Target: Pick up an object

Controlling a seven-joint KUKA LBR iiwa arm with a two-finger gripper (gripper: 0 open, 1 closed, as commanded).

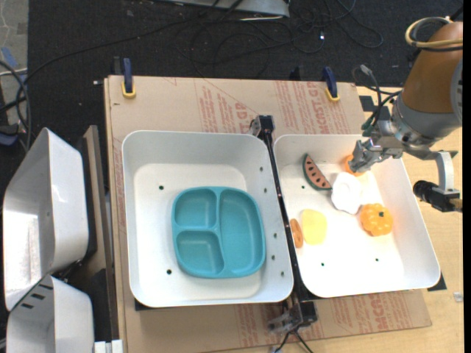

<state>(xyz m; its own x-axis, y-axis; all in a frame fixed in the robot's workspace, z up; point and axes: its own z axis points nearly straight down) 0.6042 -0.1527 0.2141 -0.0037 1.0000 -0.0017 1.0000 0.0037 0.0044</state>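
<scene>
Pincer low at the right bin's far edge — its state cannot be told from this slant.

The pincer (pixel 366 155) sits over a small orange piece (pixel 347 165), touching the white lump (pixel 347 192), with the watermelon slice (pixel 315 172) near. Crowding is the risk — it may nudge neighbours, catch the right bin (pixel 412 267) wall, or close on nothing.

We note two white bins: left bin (pixel 140 219), right bin (pixel 412 263). Teal divided plate (pixel 218 232) in left one. In right bin we see watermelon slice (pixel 315 173), green rind, red flesh, dark seeds; white lump (pixel 347 193); orange pumpkin-like toy (pixel 375 220); pale yellow piece (pixel 314 226); small orange piece (pixel 296 233). Board (pixel 221 105) beneath tan with red print.
</scene>
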